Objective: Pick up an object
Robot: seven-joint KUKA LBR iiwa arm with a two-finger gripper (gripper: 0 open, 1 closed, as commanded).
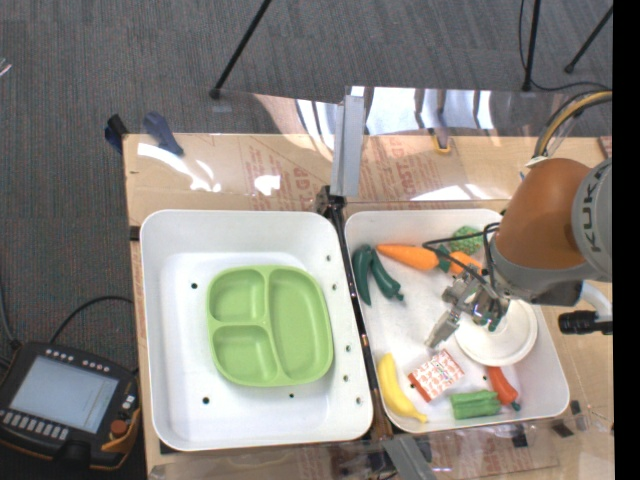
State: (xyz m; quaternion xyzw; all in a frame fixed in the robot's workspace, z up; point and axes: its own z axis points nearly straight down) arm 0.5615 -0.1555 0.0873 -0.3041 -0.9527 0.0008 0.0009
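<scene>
Two white bins (160, 268) on the bench: left has one green divided plate (270, 325). Right has one orange carrot (408, 257), one yellow banana (398, 388), one red-and-white packet (436, 375). Gripper (441, 334) hovers over the packet, fingers apart, nothing held.

Orange carrot (410, 257), yellow banana (399, 389), red-white packet (437, 374) lying flat, right bin (545, 368).
</scene>
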